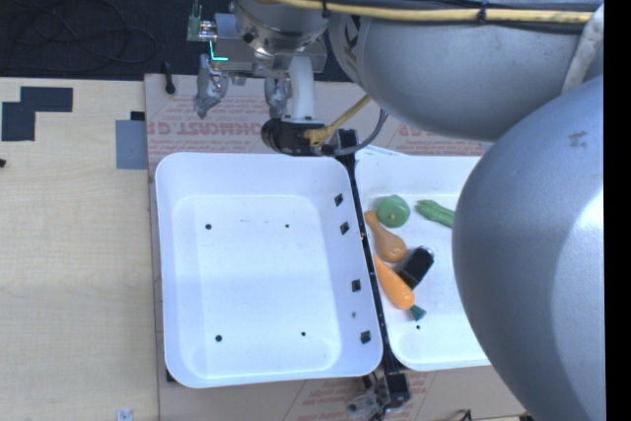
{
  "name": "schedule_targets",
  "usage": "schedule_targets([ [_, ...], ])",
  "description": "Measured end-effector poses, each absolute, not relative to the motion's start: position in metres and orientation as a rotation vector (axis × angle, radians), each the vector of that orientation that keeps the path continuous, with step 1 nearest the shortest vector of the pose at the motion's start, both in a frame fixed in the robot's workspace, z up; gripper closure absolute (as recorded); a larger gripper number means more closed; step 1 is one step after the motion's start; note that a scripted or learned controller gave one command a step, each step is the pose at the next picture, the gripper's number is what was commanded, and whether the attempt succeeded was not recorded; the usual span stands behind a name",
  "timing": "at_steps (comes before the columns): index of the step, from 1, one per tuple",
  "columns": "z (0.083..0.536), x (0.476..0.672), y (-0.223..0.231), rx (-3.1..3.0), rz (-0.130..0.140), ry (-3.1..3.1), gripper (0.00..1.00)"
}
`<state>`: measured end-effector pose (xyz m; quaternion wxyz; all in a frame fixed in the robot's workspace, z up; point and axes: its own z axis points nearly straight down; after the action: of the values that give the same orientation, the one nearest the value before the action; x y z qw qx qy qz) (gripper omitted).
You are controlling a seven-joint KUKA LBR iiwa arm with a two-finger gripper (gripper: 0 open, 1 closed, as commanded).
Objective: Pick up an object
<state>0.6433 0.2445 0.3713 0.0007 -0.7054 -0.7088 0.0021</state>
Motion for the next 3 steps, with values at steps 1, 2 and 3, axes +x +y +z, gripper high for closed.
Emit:
schedule_targets([
  [1,0.3812,0.6427,0.2461,-2.206,0.010,-2.233,1.00],
  [2,0.3805,0.6427,0.2458,-2.206,0.013,-2.232,0.00],
  [3,0.3901,0.6420,0.2475,-2.196,0.016,-2.241,1.00],
])
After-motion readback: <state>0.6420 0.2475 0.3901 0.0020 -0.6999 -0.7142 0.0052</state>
